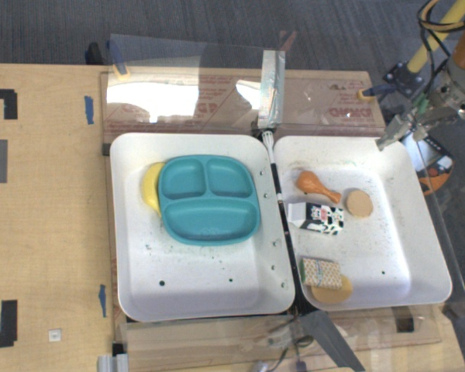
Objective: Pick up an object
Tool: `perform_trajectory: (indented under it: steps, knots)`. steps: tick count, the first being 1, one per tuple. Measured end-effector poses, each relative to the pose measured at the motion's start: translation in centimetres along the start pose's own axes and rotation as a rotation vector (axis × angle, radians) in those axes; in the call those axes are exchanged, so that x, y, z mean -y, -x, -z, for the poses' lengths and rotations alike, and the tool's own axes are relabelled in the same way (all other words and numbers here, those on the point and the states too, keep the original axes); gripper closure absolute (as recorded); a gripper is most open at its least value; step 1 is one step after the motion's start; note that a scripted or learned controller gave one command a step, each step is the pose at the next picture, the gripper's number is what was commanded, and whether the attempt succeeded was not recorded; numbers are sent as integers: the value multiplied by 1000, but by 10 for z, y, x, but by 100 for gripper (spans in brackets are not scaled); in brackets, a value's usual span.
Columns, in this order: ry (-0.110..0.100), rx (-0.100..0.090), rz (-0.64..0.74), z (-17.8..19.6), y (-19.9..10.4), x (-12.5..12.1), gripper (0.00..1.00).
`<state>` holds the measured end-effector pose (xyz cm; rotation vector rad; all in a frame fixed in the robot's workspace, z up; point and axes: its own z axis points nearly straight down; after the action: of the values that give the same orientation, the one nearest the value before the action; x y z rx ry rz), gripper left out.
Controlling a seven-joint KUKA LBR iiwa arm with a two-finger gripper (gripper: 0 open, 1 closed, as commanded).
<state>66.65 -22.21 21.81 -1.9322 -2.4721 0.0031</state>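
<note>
The right bin [418, 231] holds an orange drumstick-shaped toy [316, 184], a round tan disc [359, 203] and a small black-and-white spotted carton [319, 217]. A speckled square piece [321, 270] lies on a tan round piece [333, 291] near the bin's front edge. My gripper [394, 134] hangs above the far right corner of that bin, well away from all of these objects. It appears small and partly hidden by cables.
In the left bin [132, 270], a teal divided plate [208, 198] rests on a yellow object [149, 184]. A clear plastic sheet [217, 91] stands behind both bins. The arm and yellow cables [442, 22] occupy the upper right.
</note>
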Motion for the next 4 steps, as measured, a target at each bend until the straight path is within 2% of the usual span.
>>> perform_trajectory:
  steps: [1,2,3,4]
  knots:
    - [2,-2,37,-55,-96,21,0]
    - [6,4,297,-94,-68,0,0]
    - [12,7,361,-63,-103,-29,0]
    - [4,2,450,-130,-124,-20,0]
